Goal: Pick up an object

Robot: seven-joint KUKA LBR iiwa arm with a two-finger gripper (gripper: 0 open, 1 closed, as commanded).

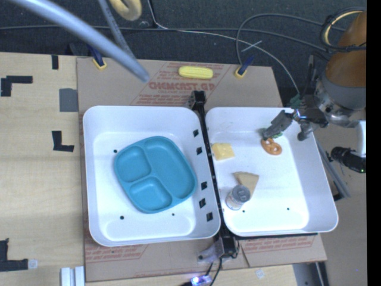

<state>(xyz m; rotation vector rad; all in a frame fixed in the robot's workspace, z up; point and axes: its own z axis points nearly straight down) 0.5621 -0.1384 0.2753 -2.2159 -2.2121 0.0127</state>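
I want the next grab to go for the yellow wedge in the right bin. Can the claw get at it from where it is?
Probably yes. The yellow wedge lies alone on open bin floor, apart from the orange ring near the claw, and nothing covers it.

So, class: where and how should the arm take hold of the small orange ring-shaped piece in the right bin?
Grip the small orange ring-shaped piece across its rim, coming straight down from above. It seems to lie flat on the right bin's floor, just beside the hand, with bare floor around it.
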